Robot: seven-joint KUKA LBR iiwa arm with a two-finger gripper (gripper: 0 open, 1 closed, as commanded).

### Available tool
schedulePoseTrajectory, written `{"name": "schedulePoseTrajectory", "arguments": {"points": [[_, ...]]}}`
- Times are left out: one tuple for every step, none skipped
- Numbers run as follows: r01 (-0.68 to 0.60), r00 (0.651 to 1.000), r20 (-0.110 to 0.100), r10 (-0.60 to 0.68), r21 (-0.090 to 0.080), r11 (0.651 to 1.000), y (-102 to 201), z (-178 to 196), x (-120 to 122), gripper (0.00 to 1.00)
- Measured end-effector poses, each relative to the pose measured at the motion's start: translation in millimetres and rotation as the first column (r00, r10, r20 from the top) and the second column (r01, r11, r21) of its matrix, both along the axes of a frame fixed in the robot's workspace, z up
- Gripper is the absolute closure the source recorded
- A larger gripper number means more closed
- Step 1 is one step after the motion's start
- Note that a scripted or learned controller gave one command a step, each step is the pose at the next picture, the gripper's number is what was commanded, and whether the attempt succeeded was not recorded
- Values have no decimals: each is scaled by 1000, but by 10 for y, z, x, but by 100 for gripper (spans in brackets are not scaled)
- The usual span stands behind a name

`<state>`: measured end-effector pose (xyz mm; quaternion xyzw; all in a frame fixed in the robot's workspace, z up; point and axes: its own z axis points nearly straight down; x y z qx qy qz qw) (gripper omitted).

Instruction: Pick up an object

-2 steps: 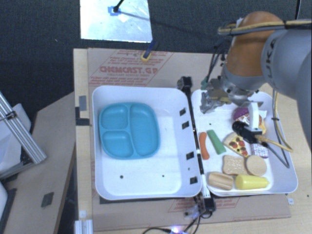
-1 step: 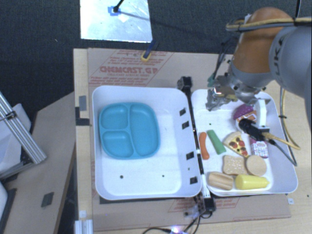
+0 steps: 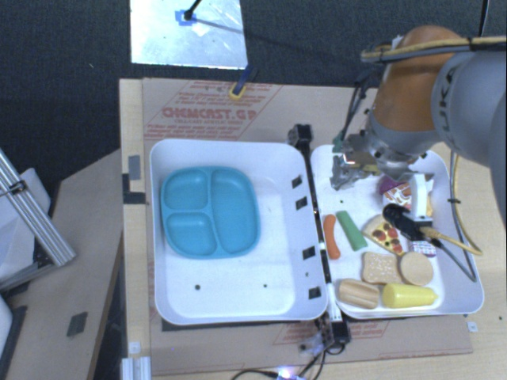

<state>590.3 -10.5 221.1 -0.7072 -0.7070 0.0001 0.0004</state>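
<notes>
Gripper (image 3: 343, 172) wide or narrow? Anything picked?
– You can't tell its width; it hangs over right bin's (image 3: 475, 291) upper left. Nothing seen lifted yet; green stick (image 3: 347, 229) lies just below in frame.

The right bin (image 3: 463, 287) carries a cluster of toy foods. An orange carrot-like stick (image 3: 331, 237) lies along its left wall, and a green stick (image 3: 347, 229) is just beside it, tilted. A pizza slice (image 3: 383, 234) sits near the middle. A tan bread roll (image 3: 358, 293) and a yellow piece (image 3: 409, 295) lie side by side along the near edge. Just behind them are a toast square (image 3: 380, 267) and a round biscuit (image 3: 417, 269). A blue divided plate (image 3: 211, 212) lies flat in the left bin (image 3: 277, 279), towards its left wall.
</notes>
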Motion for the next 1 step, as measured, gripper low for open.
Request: {"name": "schedulePoseTrajectory", "arguments": {"points": [[-2,1000,3,2,0,1000,-31,138,89,100]]}}
